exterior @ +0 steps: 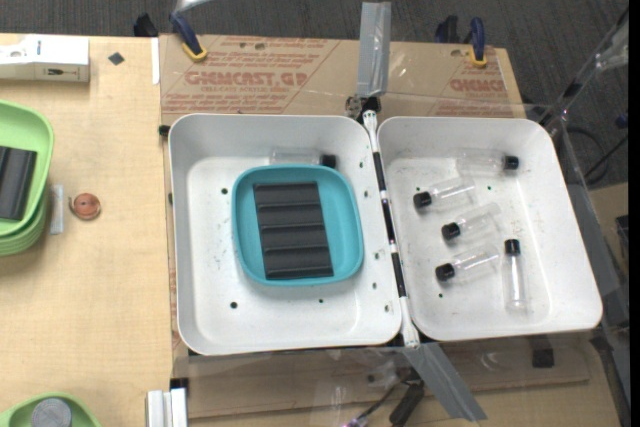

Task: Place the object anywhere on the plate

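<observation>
A teal square plate (pixel 297 225) with a dark ribbed insert lies in the left white bin (pixel 200 245). Just behind it, near the bin's back wall, rests a clear vial with a black cap (pixel 300 159). The right white bin (pixel 560 245) holds several clear plastic vials with black caps: one at the back right (pixel 485 162), one left of centre (pixel 444 194), one in the middle (pixel 470 224), one lower (pixel 465 265) and one upright in the picture at the right (pixel 514 273).
Brown cardboard (pixel 300 75) lies behind the bins, held by blue and yellow clamps (pixel 187 40). A green dish (pixel 22 180) and a small round object (pixel 86 205) sit on the wooden bench at the left. A white box (pixel 45 60) lies at the far left back.
</observation>
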Available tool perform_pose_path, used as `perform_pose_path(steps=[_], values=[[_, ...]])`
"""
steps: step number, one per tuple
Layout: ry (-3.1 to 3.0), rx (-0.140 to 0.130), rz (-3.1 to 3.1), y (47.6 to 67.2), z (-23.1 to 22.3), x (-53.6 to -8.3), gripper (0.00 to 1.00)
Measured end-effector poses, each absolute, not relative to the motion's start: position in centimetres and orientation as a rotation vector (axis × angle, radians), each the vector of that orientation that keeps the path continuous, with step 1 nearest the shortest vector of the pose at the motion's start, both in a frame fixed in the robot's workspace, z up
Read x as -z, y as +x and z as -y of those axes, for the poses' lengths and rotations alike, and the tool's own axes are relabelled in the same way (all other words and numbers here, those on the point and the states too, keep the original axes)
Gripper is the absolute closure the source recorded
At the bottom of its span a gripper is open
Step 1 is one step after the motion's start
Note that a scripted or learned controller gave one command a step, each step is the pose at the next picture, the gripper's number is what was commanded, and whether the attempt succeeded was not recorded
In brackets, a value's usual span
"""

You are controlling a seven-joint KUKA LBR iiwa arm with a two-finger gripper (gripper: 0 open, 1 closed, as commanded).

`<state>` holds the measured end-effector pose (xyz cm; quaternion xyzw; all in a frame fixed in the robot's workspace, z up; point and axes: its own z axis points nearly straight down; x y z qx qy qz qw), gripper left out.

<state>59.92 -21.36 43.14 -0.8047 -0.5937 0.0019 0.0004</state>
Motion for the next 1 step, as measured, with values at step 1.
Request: perform_pose_path(steps=[1], values=[[-2.527,-0.006,1.865,59.92,21.36,-43.14,0.0]])
